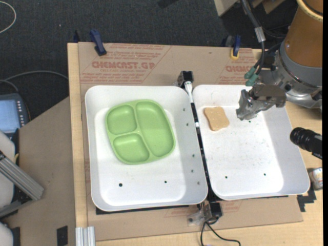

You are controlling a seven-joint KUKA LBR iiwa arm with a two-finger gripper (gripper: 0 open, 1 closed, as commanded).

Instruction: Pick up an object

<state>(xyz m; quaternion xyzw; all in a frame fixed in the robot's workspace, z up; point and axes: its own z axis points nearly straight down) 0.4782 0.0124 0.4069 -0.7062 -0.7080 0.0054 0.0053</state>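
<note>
1. Left bin (97, 137): green plate (140, 131), three compartments, smooth moulded plastic, sits w/ its top toward the bin's back edge.
2. Right bin (266, 163), near back-left corner: tan bread slice (217, 118), flat, soft-looking, rounded; long axis runs roughly front-to-back.
3. Gripper (246, 114) hangs just right of the slice, apart from it. You'd need to shift left. Open or closed: can't tell.
</note>
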